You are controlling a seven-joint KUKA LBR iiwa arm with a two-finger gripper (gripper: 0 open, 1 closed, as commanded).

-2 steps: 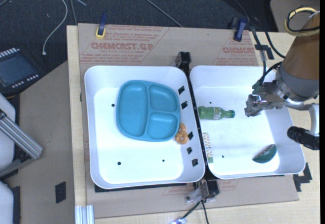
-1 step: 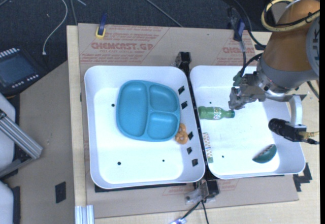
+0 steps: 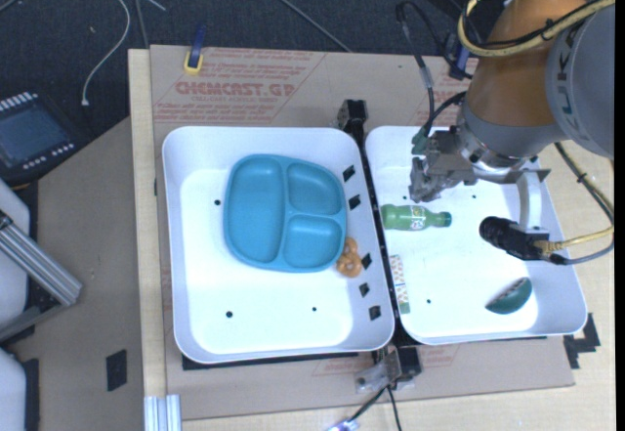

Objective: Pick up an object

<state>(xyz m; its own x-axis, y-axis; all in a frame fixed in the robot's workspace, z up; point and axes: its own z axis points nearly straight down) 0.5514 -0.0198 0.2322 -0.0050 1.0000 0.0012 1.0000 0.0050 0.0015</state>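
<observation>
Near the left wall of the right bin (image 3: 469,326), green bottle (image 3: 415,217) lies on its side, long axis across the bin, narrower end toward the bin's middle. Pincer (image 3: 427,187) is just beside the bottle on its far side, pointing down; contact can't be judged from this angle. Can't tell whether the pincer is apart or together, and the bottle isn't clamped in it. Arm (image 3: 527,58) comes in from the right over the bin's far edge.

Same bin: teal curved piece (image 3: 510,296) near the front right corner, well apart from the bottle. Printed strip (image 3: 398,282) lies along the left wall, in front of the bottle.

Left bin (image 3: 195,253): blue divided plate (image 3: 286,212) flat, about centre. Small tan item (image 3: 349,260) touches the plate's front right edge, close to the bin's right wall.

Both bins sit side by side on a cardboard-covered tabletop (image 3: 244,87); black clips (image 3: 357,201) run along the seam between them.
</observation>
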